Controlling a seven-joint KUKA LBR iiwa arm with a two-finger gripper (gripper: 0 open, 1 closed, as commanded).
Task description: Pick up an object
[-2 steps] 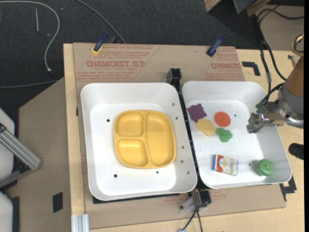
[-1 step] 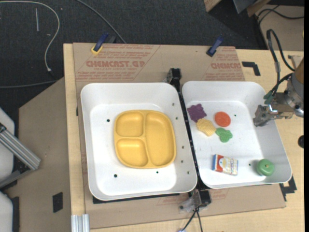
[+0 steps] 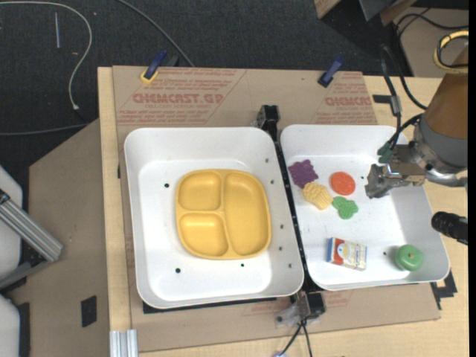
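The right white bin [image 3: 320, 143] holds several small toy foods: purple grapes [image 3: 302, 172], a yellow corn cob [image 3: 317, 195], an orange-red round piece [image 3: 342, 183], a green broccoli piece [image 3: 346, 208], a small white, red and blue carton [image 3: 346, 253] and a green round piece [image 3: 408, 257]. My gripper [image 3: 375, 184] hangs over the right part of this bin, just right of the orange-red piece. Nothing shows between its fingers.
The left white bin [image 3: 149, 155] carries a yellow divided plate [image 3: 223, 213]. A black hinge strip runs between the two bins. Blue clamps [image 3: 154, 66] hold the cardboard base at the back. Cables lie on the dark floor at upper left.
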